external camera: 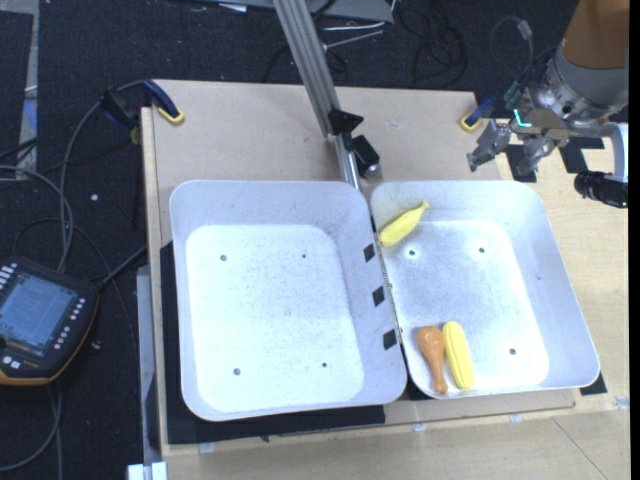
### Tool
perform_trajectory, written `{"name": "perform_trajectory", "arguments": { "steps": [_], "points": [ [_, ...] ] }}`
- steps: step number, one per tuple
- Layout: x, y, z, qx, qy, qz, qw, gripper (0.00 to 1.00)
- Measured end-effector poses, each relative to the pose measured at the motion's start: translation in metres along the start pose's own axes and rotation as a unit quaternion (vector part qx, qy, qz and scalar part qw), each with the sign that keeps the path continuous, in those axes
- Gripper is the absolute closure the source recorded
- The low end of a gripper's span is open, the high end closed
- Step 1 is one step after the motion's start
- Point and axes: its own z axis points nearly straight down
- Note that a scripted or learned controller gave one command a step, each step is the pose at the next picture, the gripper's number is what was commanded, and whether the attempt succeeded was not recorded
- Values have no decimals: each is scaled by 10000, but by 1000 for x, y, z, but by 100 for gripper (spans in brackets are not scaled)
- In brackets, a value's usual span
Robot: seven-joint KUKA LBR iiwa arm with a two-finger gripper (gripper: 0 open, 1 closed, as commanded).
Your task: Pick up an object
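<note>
The gripper (508,154) is hanging at the upper right of the frame, above the bench just beyond the top edge of the right bin (560,278). Its two fingers are spread apart and nothing is sitting between them, so it is carrying nothing.

The nearest thing to take looks to be the banana (402,224), which is lying in the right bin's upper left corner, down and to the left of the gripper. Its long axis is running from lower left to upper right, so a grasp would probably need the fingers closing across that line.

Two more things are lying near the bin's bottom edge, farther down the frame from the gripper: an orange piece (434,356) shaped like a drumstick, and a corn cob (458,354) touching it on the right, both running roughly up and down the frame.

That is making three things in the right bin, one of each. The left bin (190,298) is sitting alongside.
</note>
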Motion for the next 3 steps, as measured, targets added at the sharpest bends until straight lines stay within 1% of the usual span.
{"name": "perform_trajectory", "arguments": {
  "steps": [1, 2, 3],
  "points": [
    [0, 0, 0, 0, 0, 0, 10000, 0],
    [-6, -8, 56, 22, 3, 3, 10000, 0],
    [-1, -15, 102, 19, 4, -1, 10000, 0]
  ]
}}
